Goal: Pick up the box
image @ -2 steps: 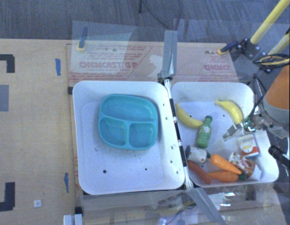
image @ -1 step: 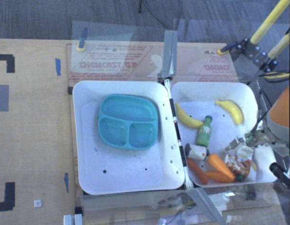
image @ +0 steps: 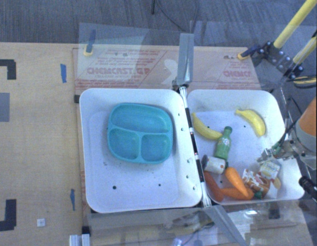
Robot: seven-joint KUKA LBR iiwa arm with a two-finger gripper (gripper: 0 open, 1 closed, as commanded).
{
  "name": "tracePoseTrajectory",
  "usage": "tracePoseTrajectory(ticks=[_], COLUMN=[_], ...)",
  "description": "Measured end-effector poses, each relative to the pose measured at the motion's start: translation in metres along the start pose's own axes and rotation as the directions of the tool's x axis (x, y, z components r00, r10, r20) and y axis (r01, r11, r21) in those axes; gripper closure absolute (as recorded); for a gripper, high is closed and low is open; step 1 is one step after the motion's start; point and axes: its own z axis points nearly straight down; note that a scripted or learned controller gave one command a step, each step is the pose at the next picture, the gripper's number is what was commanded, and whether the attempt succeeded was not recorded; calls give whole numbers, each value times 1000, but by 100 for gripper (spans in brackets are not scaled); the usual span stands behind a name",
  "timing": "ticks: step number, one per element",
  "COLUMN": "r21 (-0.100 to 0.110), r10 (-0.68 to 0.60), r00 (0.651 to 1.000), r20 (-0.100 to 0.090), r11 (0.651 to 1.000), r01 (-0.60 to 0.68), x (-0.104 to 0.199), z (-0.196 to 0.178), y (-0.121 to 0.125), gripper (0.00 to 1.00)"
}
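Plastic in smooth bins on a wooden bench

The teal divided tray [image: 140, 134] looks like matt plastic; both white bins [image: 97, 188] are smooth and faintly glossy; the bananas [image: 206, 128], green bottle [image: 223, 143] and carrots [image: 236, 182] shine like moulded plastic; the bench [image: 35, 152] is pale, matt wood.

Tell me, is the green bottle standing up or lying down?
Lying down. The green bottle rests flat on the right bin's floor, its cap pointing toward the far rim, next to a banana.

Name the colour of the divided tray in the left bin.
Teal-blue; the divided tray shows plainly in the camera view.
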Motion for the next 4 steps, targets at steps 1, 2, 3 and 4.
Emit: tracePoseTrajectory(ticks=[1,2,3,4], r21=[4,9,14,11], r10=[-6,60,-187,256], r00=[1000,998,982,967], r20=[-9,-7,-10,-15], r11=[1000,998,982,967], r01=[6,-60,187,-256], x=[4,7,-5,-6], z=[1,11,-13,12], y=[1,42,42,121], gripper=[0,0,0,0])
